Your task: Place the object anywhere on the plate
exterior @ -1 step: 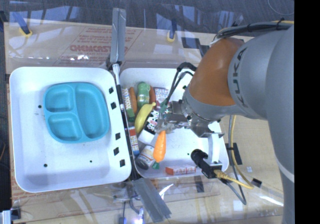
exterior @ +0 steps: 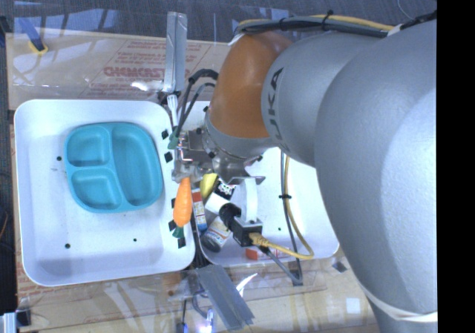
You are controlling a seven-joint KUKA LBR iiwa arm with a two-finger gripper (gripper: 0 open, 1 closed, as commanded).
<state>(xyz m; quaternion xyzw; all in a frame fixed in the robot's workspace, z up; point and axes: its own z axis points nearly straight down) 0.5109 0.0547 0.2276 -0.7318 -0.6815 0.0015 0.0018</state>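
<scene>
Jaws (exterior: 194, 176) hang at the blue plate's (exterior: 113, 166) three o'clock above an orange carrot (exterior: 182, 204); their opening cannot be told.

Turquoise three-compartment plastic plate (exterior: 115, 166): smooth, slight sheen. Shallow white plastic left bin (exterior: 37, 250): smooth, matt, few dark specks. Orange carrot-shaped toy (exterior: 182, 203): smooth plastic look, satin. Big grey robot arm (exterior: 371, 161): smooth painted shell, soft gloss; orange band (exterior: 241, 94) glossy. Yellow cable (exterior: 286, 251): shiny plastic sheath. Grey metal strip (exterior: 177, 42): brushed look. Clear film (exterior: 96, 64) over printed brown board: glossy, glare.
</scene>
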